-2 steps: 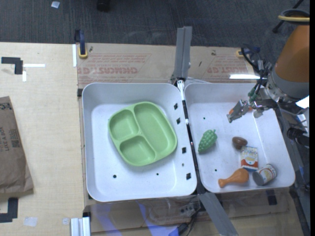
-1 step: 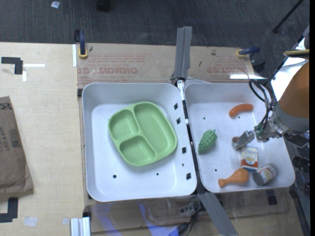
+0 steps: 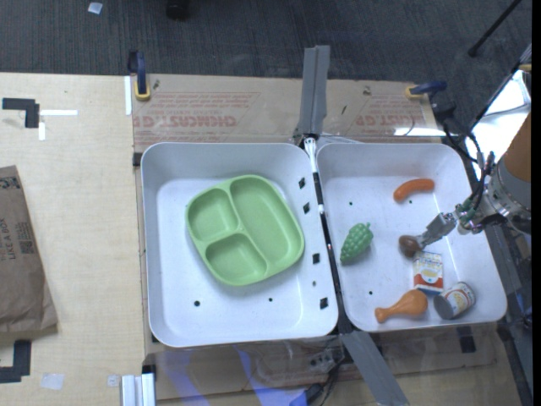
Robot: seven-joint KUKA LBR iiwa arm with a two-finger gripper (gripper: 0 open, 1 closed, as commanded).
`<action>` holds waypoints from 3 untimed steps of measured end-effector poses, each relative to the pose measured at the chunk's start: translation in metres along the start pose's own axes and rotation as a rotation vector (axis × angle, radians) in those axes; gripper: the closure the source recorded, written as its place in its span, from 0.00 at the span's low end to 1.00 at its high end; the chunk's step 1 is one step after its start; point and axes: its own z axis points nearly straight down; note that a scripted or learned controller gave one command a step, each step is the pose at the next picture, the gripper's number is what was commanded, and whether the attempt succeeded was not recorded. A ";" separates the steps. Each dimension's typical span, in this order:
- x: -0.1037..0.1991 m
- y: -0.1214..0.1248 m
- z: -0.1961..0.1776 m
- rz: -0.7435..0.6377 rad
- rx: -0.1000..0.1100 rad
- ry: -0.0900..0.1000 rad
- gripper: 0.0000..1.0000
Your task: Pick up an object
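Hand (image 3: pixel 425 242) over right bin (image 3: pixel 389 161) — left bin (image 3: pixel 161 227) holds green plate (image 3: pixel 244 228).

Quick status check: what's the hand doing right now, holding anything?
Hand: low in the right bin, beside the small brown object; open or closed cannot be told, and no object is visibly held.

Floor (image 3: pixel 211 15): dark grey carpet across the top of the frame
Bench (image 3: pixel 76 184): pale wood, left and centre; black tape marks at left
Cardboard sheet (image 3: pixel 220 112): brown, printed, clamped at upper centre
Paper bag (image 3: pixel 21 252): brown, at left edge
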 end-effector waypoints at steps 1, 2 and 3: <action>-0.025 0.025 0.074 -0.020 0.002 0.001 0.00; -0.020 -0.010 0.115 -0.031 0.002 0.001 0.00; -0.021 -0.009 0.106 -0.028 0.000 0.001 1.00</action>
